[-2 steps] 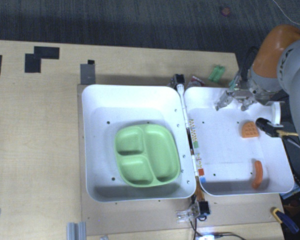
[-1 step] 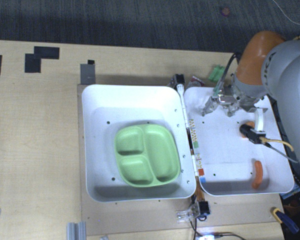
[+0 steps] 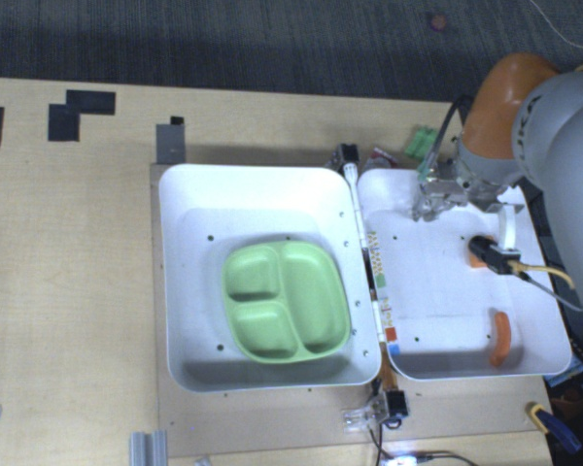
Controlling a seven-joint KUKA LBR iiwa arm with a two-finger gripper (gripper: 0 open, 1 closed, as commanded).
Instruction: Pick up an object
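Two white bins sit side by side on the table point(image 3: 68, 289). In the camera view, the left bin point(image 3: 180, 260) holds a green divided plate point(image 3: 286, 299); the right bin point(image 3: 437, 289) holds an orange object point(image 3: 502, 338) near its front right corner. The end effector point(image 3: 437, 200) hangs at that bin's back edge, well apart from it; its opening cannot be told, and nothing is seen in it. Descending there would likely close on bare bin floor. No writing is legible.

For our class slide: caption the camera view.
Green plate in left bin; gripper over right bin holding orange object.
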